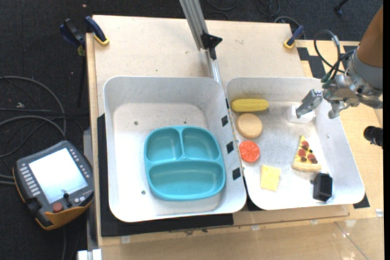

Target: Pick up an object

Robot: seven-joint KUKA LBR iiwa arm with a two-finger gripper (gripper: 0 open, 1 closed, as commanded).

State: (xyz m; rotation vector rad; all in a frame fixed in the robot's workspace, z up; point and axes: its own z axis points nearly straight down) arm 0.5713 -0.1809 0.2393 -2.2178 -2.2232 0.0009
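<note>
In the right white bin [350, 149] lie a yellow corn cob [250, 105] at the far left, a tan round bun [249, 125] and an orange-red tomato slice [249, 151] nearer, then a yellow cheese square [270, 178], a pizza slice [305, 154] and a black block [322, 186] at the near right. The end effector [319, 104] hovers above the bin's far right part, its two fingers spread apart and grasping nothing. The left white bin [122, 131] on the table [152, 45] holds a teal divided plastic tray [183, 162].

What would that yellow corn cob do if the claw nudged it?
The corn cob looks rounded and lies on its side, so it would probably roll. It sits beside the bun, which might stop it. It looks like a toy, so likely light and stiff.
</note>
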